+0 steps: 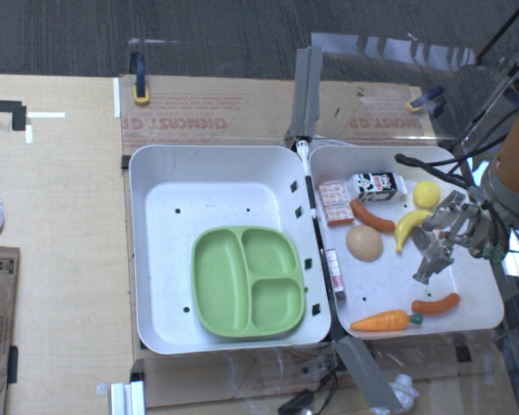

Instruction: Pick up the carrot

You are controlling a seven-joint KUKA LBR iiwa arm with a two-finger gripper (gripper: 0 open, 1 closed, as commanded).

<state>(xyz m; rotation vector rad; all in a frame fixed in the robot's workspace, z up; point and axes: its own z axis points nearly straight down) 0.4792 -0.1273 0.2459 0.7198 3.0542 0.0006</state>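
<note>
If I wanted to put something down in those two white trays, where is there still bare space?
The left bin has bare floor all around the green plate, widest above it. In the right bin, the bare patch lies between the round bun and the carrot. Its upper half is crowded with food, and the gripper hangs there.

even, bright overhead light; the white bins point(147, 232) look slightly washed out, shadows beneath objects are soft and faint, the gripper point(437, 249) is mildly blurred, and fine detail is grainy throughout
</note>
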